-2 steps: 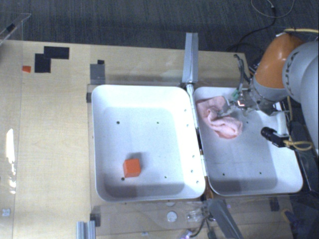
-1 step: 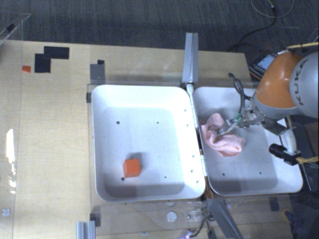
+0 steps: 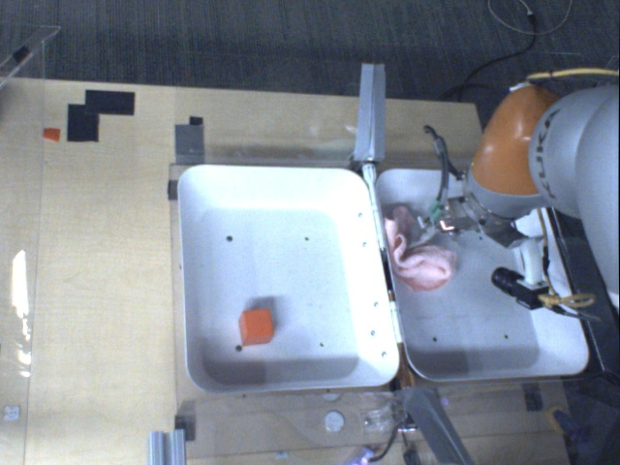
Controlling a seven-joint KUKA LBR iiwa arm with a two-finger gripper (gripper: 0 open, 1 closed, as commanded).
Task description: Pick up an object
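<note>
Two white bins sit side by side on the worktop: the left bin holds an orange block near its front. The right bin holds a crumpled pink cloth by its left wall, and the pincer hangs at the cloth's upper edge. Whether it pinches the cloth, I cannot tell.

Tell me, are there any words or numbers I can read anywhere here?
None: nothing here can be read.
The left bin, right bin, orange block and pink cloth carry no writing.
The black shapes on the bench are plain patches, not letters.
</note>
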